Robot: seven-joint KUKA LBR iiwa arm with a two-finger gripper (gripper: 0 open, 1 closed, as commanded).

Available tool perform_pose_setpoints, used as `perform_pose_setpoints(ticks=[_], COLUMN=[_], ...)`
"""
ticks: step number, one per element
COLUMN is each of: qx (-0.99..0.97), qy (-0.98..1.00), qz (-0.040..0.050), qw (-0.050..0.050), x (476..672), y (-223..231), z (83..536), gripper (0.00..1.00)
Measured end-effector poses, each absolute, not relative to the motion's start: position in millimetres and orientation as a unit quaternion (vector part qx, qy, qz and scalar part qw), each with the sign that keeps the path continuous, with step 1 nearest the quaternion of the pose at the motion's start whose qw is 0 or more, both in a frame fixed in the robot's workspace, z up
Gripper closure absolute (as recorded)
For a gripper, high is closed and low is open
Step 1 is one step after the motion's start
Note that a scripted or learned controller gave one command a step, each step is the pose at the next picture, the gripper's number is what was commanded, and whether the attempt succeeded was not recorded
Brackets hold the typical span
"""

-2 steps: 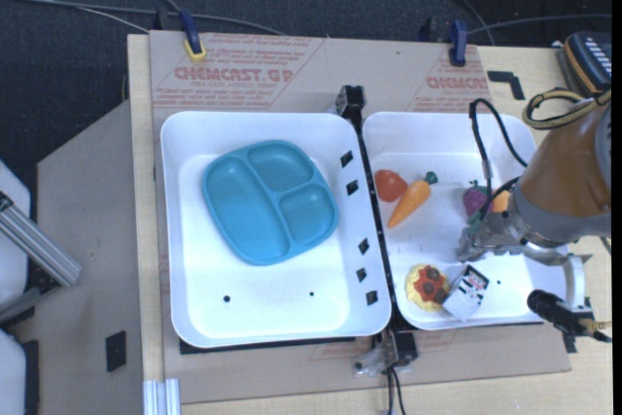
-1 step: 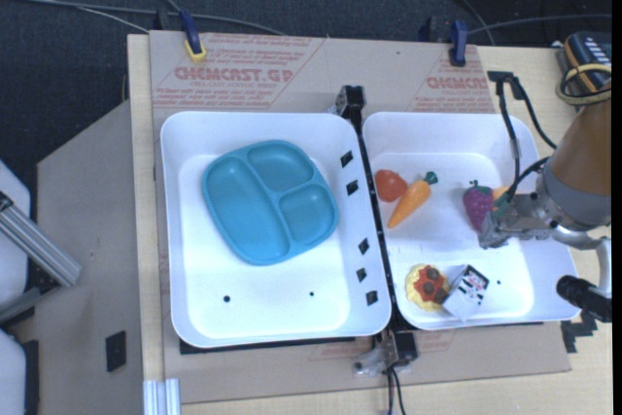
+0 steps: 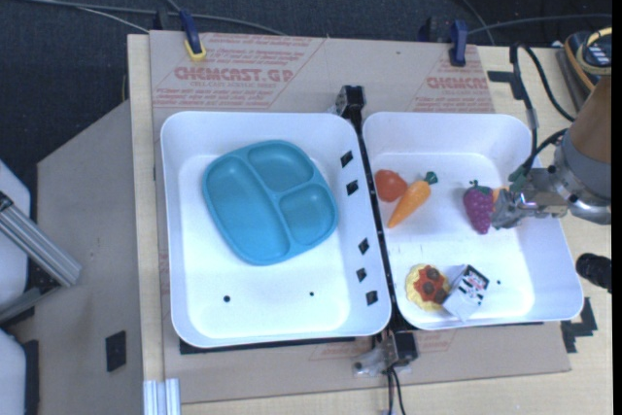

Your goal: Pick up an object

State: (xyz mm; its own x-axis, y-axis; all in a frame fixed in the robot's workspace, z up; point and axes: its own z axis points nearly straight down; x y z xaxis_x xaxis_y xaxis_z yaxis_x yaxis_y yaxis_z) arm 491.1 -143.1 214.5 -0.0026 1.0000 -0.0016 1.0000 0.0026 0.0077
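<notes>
In the right bin (image 3: 550,279) lie a purple bunch of grapes (image 3: 477,207), an orange carrot (image 3: 410,199) and a red tomato (image 3: 390,185). Near the bin's front sit a round pizza toy (image 3: 425,285) and a small white box (image 3: 469,289) leaning on it. My gripper (image 3: 507,209) reaches in from the right, low in the bin and right beside the grapes on their right side. It is too small and dark to tell whether it touches them.
The left bin (image 3: 177,238) holds a blue divided plate (image 3: 270,199). A black divider with clips (image 3: 362,209) runs between the bins. Cables (image 3: 544,83) lie at the back right, and clamps (image 3: 193,42) hold the board's far edge.
</notes>
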Motion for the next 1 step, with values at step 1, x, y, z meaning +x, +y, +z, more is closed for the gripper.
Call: perform_pose_setpoints(ticks=[1], qx=[0.707], qy=[0.708], qz=[0.0014], qw=[0.002], x=[492.5], y=[-143.1], z=[249.6], gripper=[1.00])
